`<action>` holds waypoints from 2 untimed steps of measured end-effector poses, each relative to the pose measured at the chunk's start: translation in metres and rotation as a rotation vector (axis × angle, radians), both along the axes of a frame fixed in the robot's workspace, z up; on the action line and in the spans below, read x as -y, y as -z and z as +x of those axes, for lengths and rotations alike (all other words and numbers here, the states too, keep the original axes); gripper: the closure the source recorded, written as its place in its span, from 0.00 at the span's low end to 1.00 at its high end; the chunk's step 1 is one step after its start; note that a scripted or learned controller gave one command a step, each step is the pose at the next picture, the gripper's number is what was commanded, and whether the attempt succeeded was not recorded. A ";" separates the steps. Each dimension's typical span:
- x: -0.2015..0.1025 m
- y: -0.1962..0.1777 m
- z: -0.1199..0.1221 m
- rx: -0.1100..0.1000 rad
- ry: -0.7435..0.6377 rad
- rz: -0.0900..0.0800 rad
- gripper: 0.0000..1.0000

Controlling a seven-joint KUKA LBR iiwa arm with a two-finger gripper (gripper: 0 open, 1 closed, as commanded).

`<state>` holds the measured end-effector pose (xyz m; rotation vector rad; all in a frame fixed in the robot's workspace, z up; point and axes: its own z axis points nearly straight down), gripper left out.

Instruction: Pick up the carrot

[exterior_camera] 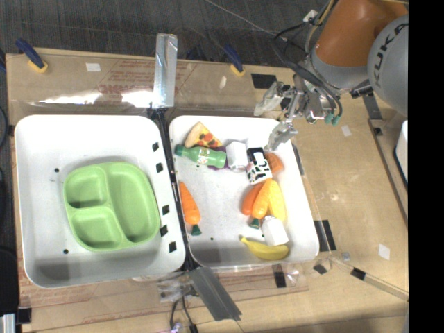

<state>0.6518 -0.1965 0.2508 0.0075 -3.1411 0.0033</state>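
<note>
— What can't you make out at the upper right of the frame?

— The arm (371, 30) is cut off by the top edge, and the gripper (283, 134) is a blurred tangle of metal and cables; whether its fingers are apart or together, I cannot tell.

— And in the right bin (208, 252)?

— The black-and-white box (258, 166) covers part of an orange thing (275, 162) behind it. The print on the green bottle (204, 157) is too small to read.

A smooth, matt plastic look was shown by the green tray (111, 207) and the white bins (28, 186), a glossy plastic one by the carrot (189, 203), and bare metal by the gripper (281, 134).
</note>
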 end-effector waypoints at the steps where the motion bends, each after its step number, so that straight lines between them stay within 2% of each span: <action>1: 0.013 0.143 -0.064 0.008 0.086 0.001 0.00; 2: 0.003 0.158 -0.139 0.004 0.179 0.002 0.00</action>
